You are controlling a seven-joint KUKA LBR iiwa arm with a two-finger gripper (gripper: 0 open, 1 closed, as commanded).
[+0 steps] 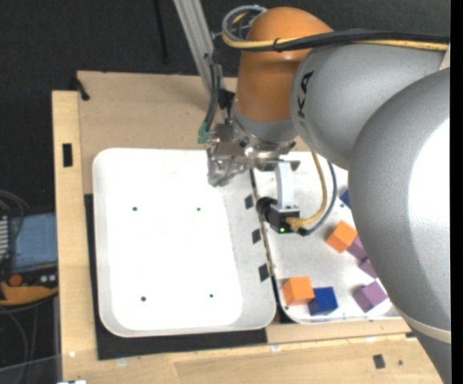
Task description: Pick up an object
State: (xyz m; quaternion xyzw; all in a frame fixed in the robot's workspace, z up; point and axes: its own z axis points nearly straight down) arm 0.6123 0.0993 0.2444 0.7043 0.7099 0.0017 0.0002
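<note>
Hovering over the seam between the two bins, gripper near the left bin's upper right corner; finger state impossible to tell, nothing seen held. Better to swing right and descend squarely over the orange block or blue block, clear of the right bin's rim.

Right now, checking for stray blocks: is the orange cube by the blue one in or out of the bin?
In. The orange cube sits on the right bin's white floor, touching the blue cube.
</note>
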